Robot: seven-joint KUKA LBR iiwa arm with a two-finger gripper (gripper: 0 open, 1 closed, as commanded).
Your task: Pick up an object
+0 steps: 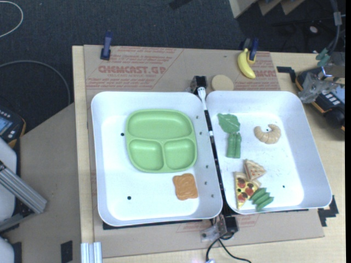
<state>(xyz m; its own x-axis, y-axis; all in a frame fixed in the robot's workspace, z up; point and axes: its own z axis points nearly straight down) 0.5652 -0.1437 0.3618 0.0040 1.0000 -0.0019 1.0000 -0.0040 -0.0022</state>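
Near edge: black clip and cable (224, 227) sitting at the front of the bench, below the seam between the bins.
Pickable things, right bin (296, 111): six lying loose. These are the pea pod (262, 198) touching the pizza slice (244, 187), a tan wedge (254, 170) just behind them, a croissant (267, 133), and a leafy green (229, 123) touching a green stalk (235, 146).
Pickable things, left bin (107, 147): two, an orange square (186, 186) lying just in front of a green three-compartment tray (162, 140).
Gripper: open or closed, cannot tell.
Beyond the bins: one banana (246, 64), one tan disc (222, 83), two blue clamps (106, 45).
Writing: "CHEMCAST G P" (131, 68) showing in red on the board behind the left bin.
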